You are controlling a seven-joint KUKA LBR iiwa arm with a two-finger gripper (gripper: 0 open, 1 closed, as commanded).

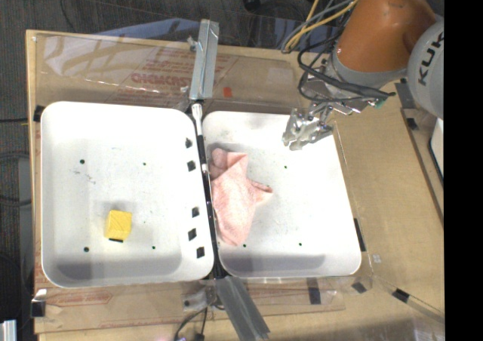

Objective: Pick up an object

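A: Looking at the near edge first, you are seeing the two white bins. The yellow block is lying in the left bin, near its front. It is standing alone.

B: And in the right bin?

A: The pink cloth is lying crumpled there, against the wall between the bins, about in the middle of that side.

B: Where is the gripper hanging?

A: It is hanging over the far part of the right bin, apart from the cloth. Behind it, the orange band of the arm is showing.

B: Is it holding something?

A: No object is sitting between its fingers. Whether they are spread or closed, I cannot tell; they are too small and blurred.

B: So how far is the task going?

A: I am judging that it is not yet done. Both objects are resting in their bins. You are probably needing to bring the gripper down onto the cloth, the closest object, then close and lift.
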